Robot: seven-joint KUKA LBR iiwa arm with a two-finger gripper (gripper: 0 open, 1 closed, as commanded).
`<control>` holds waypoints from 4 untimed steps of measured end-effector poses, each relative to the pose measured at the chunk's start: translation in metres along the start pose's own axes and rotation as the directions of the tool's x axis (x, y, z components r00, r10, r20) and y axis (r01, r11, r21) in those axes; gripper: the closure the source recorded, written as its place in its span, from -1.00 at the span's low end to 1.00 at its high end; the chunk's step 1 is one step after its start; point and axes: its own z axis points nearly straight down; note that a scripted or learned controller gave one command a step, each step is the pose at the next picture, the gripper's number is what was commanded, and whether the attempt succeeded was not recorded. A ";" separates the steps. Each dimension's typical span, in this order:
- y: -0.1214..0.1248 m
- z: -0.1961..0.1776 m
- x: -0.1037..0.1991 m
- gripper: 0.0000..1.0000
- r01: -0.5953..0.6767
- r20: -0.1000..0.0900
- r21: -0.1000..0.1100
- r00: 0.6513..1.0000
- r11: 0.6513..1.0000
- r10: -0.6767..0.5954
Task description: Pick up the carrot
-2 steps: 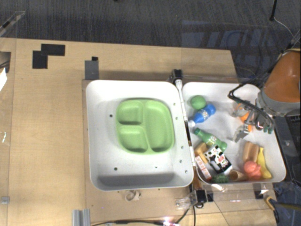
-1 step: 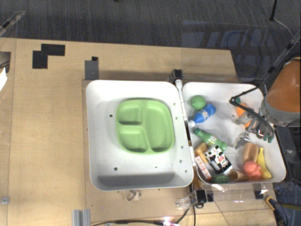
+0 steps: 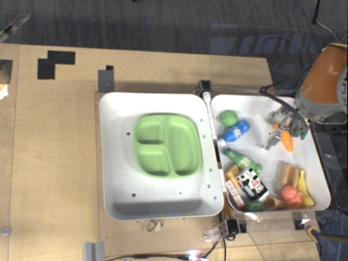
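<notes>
The carrot [image 3: 286, 141] is a small orange piece in the upper right part of the right bin [image 3: 321, 170], lying at a slant. My gripper [image 3: 283, 130] reaches in from the right and sits right over the carrot's upper end, overlapping it. The arm's orange band and grey wrist are just behind it at the bin's far right corner. Whether the carrot rests on the bin floor or is lifted is unclear from here.
The right bin also holds a green ball [image 3: 229, 117], a blue bottle [image 3: 236, 130], a green bottle [image 3: 242, 160], a black-and-white box [image 3: 252, 182], and several toy foods along the lower right [image 3: 293, 192]. The left bin [image 3: 117, 200] carries a green divided plate [image 3: 166, 144].
</notes>
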 end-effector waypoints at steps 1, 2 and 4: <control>0.009 -0.001 0.032 -1.00 0.004 -0.002 0.001 1.000 1.000 -0.004; -0.029 -0.002 0.059 -1.00 -0.112 0.000 0.000 0.994 0.994 0.112; 0.009 0.000 -0.020 -1.00 -0.510 -0.001 0.002 0.860 0.860 0.510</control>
